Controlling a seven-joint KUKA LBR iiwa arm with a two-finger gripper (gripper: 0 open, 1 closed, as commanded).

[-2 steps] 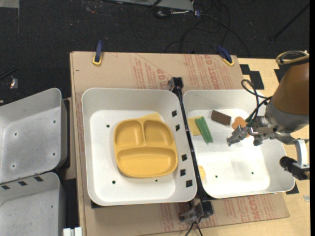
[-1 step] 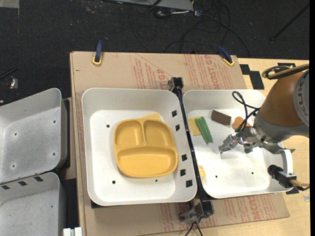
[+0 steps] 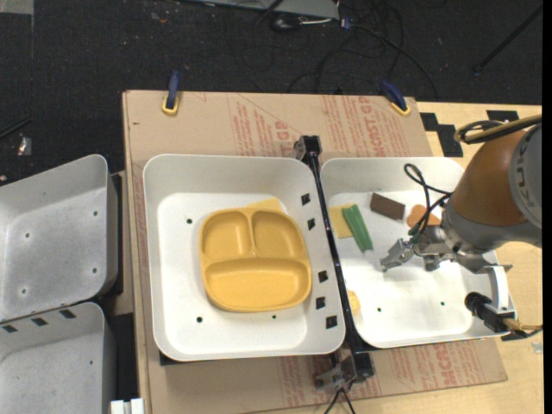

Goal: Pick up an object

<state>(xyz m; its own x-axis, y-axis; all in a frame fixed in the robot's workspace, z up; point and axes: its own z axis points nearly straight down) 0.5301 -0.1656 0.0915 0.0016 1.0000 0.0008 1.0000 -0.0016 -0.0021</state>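
Observation:
The right bin [image 3: 414, 328] holds a green oblong piece [image 3: 357, 228] near the divider, a dark brown block [image 3: 387, 204] behind it, and a small orange object [image 3: 417, 216] partly hidden by the arm. A small yellow piece [image 3: 353, 301] lies against the divider at the front left. My gripper [image 3: 412, 258] hangs low over the middle of this bin, to the right of the green piece and in front of the orange object. Its fingers are open with nothing between them.
The left bin [image 3: 172, 231] carries a yellow divided plate [image 3: 255, 260]. A black divider with clips [image 3: 323, 231] runs between the bins. The orange-banded arm [image 3: 496, 188] covers the right bin's right side. Grey metal panels [image 3: 52, 231] lie at the far left.

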